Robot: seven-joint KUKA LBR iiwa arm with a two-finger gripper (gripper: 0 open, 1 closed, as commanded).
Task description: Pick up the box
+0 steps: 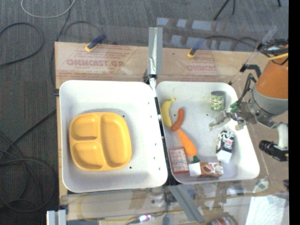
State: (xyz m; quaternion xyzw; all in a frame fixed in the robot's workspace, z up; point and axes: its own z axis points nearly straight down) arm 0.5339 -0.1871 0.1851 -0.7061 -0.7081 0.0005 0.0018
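1. bins sit side by side on the bench: the left bin (65,172) carries a yellow divided tray (100,140), and the right bin (243,172) carries the small groceries. every place below is given against the right bin.
2. arm (274,88), grey with an orange band, comes in over the right bin's right wall, at about mid-height of that wall.
3. gripper (225,119) hangs just inside the right wall, over the bin's right-middle floor. its two fingers point left and are spread a little apart, with bare white floor showing between them; nothing is held.
4. box (178,160), flat and red-and-white, lies on the floor near the bin's front wall, left of centre, well apart from the gripper.
5. carrot (187,144) lies slantwise in the middle of the bin, its lower end just beside the box.
6. banana (166,111) and an orange sausage (177,119) lie close together by the bin's left wall, toward the back.
7. green can (217,100) stands upright near the back right corner, just behind the gripper.
8. milk carton (226,144), black and white, lies near the right wall, just in front of the gripper.
9. brown-and-white carton (206,169) lies on its side against the front wall, just right of the box.
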